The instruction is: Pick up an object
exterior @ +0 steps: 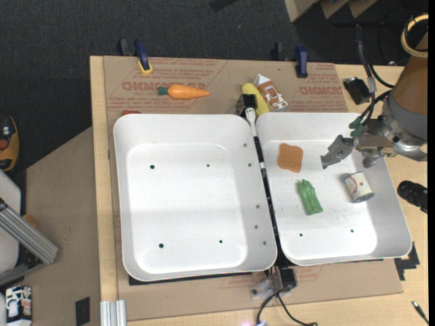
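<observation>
Toy carrot (185,92) behind the bins (136,141)

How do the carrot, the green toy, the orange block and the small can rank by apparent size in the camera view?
1. Carrot, longest.
2. Green toy.
3. Orange block and small can: look too alike to rank.

Three things lie in the right bin (380,246), in the right half of the frame. An orange, squarish block (290,157) lies flat near the bin's upper left. Below it and slightly right, a green, elongated piece (309,197) lies slantwise, well apart from the block. Further right, a small silver-grey can (357,186) lies on its side near the bin's right wall.
</observation>
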Robot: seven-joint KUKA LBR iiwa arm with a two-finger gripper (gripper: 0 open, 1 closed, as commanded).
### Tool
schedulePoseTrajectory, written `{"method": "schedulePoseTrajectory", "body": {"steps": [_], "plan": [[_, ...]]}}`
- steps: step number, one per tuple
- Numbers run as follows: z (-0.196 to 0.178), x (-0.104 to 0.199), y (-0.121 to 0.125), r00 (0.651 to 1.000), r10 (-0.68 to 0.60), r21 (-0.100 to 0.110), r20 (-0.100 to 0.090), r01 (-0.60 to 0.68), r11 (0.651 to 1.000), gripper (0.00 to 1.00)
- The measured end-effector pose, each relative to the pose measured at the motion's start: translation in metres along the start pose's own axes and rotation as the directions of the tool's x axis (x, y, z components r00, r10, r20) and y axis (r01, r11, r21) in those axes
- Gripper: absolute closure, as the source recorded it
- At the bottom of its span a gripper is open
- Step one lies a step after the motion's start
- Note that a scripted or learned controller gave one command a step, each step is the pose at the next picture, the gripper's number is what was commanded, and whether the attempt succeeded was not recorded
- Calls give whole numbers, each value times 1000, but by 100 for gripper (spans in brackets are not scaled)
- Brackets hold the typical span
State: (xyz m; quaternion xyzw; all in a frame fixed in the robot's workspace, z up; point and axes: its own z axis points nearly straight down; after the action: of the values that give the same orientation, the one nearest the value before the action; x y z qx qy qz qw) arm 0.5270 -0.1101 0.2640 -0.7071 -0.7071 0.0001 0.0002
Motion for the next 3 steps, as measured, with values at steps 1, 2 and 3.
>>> {"method": "schedulePoseTrajectory", "body": {"steps": [1,2,3], "plan": [[151,16,11,1000,-1,13,-3,1,1000,0],[131,14,14,1000,2,-3,1,-2,1000,100],[132,14,14,1000,2,-2,1,-2,1000,0]]}}
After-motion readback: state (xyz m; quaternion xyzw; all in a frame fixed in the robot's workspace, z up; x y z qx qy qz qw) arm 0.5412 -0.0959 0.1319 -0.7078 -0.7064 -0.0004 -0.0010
